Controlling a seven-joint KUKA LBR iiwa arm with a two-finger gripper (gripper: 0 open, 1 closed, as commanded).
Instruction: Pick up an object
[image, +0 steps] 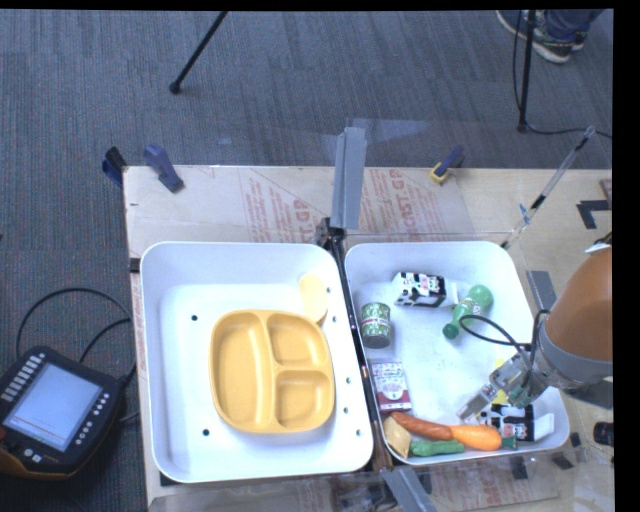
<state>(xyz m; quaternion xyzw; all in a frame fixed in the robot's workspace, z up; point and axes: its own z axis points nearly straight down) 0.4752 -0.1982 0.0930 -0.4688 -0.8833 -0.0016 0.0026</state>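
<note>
The table (250, 200) carries two shallow white bins side by side. The left bin (170, 290) holds a yellow divided tray (272, 371), which lies flat near the bin's middle; a pale yellow piece (313, 296) sits just beside the tray's upper right corner, close to the wall between the bins.

The right bin (500, 262) holds the loose objects. A black-and-white carton (419, 289) lies toward the far side, with a green bottle (467, 310) just to its right, tilted. A small green can (376, 324) stands near the left wall. Below it lies a red packet (390, 386). Along the near edge — left to right — lie a tan piece (398, 434), a carrot (453, 432) and, under it, a green vegetable (435, 449).

The arm (585, 325) enters from the right, its orange band above the wrist. The hand (487, 400) sits low over the right bin's near right corner, just above the carrot's thick end and beside a dark printed carton (522, 424). Nothing is visible between its fingers; whether they are spread or closed cannot be told.

A handheld control pendant (50, 408) rests on the floor at left.
</note>
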